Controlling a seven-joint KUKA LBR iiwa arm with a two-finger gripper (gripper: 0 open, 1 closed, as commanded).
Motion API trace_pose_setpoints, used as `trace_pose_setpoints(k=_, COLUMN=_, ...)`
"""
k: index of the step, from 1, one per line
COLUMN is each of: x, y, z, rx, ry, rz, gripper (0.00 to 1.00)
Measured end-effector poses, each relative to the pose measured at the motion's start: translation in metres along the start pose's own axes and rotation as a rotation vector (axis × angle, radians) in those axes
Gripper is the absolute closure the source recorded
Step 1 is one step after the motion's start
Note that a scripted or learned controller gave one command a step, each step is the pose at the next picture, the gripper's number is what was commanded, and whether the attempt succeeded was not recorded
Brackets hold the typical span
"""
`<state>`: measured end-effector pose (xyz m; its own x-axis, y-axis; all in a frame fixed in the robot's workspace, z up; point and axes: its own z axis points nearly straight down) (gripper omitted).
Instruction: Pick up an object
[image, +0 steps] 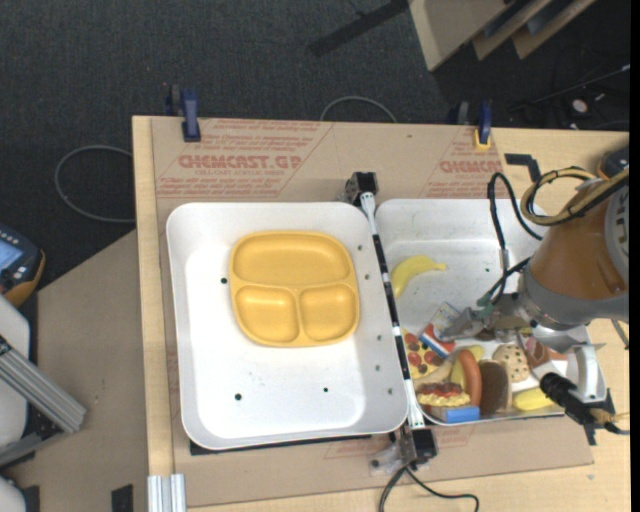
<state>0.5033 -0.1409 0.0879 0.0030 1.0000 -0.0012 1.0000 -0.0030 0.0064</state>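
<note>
Dark carpet floor (80, 90), wooden bench (250, 150), blue clamps (189, 110)

light: bright, even, overhead | shadows: soft, faint | glare: mild on white bins (200, 300) | focus: slightly soft

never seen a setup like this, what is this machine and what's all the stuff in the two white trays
This is one photo from a camera fixed above a bench, looking down at a slant. The grey and orange thing on the right is a robot arm reaching in; its job is to pick up an object. Its claw is low over the right tray, but I cannot see whether it holds anything. The left tray holds a yellow divided plate. The right tray has a toy banana lying apart, and a pile of toy food heaped at its near end.
</note>
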Motion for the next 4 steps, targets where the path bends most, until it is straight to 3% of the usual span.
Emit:
trace_pose_setpoints(k=1, x=-0.084, y=-0.009, z=-0.084, rx=-0.003, ry=-0.008, rz=0.004, gripper=0.0)
trace_pose_setpoints(k=2, x=-0.039, y=0.02, z=-0.01, rx=0.001, ry=-0.001, rz=-0.003, gripper=0.0)
trace_pose_setpoints(k=3, x=-0.017, y=0.006, z=-0.001, rx=-0.008, ry=-0.007, rz=-0.001, gripper=0.0)
trace_pose_setpoints(k=4, x=0.059, y=0.111, z=-0.104, rx=-0.014, ry=0.0, rz=-0.015, gripper=0.0)
